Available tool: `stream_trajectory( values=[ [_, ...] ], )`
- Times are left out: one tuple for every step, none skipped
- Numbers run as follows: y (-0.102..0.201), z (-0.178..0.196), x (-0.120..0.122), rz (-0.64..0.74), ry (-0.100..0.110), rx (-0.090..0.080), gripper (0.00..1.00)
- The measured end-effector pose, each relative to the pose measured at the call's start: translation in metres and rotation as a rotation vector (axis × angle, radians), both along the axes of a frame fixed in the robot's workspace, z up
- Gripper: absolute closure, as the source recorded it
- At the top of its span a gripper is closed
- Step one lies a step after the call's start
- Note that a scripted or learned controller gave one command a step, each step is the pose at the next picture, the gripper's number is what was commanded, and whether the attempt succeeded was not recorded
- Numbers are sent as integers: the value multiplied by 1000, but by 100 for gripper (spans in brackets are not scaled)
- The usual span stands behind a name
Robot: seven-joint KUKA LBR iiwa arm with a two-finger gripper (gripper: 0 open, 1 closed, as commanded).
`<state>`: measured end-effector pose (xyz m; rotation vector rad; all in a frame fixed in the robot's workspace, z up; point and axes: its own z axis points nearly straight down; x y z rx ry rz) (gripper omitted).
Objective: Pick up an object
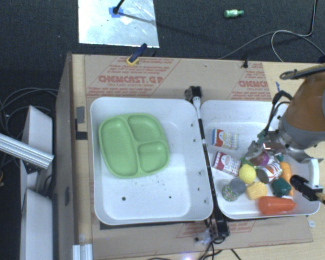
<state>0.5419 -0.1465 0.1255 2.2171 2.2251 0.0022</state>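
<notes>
Cardboard-covered bench (151, 72), two white bins (146, 202) side by side

Bins (151, 210): smooth white plastic, faint sheen. Green tray (132, 145): matt plastic. Worktop (151, 75): printed brown cardboard, matt. Toy foods, lemon (247, 173) and carrot (275, 204): glossy plastic. Floor (32, 31): dark, rough carpet. Sheet (117, 15) on floor: shiny, foil-like.

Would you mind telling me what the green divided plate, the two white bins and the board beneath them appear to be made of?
Green divided plate: probably moulded plastic, matte, one even colour with soft rounded compartment edges. Left bin and right bin: likely thin plastic, smooth and slightly glossy, with rounded corners. Board under them: seemingly cardboard, dull tan with red printed lettering.
</notes>
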Motion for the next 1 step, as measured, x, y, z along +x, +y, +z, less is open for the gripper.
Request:
stream_trajectory(
  values=[
    [78, 60, 25, 1, -2, 0, 100]
  ],
)
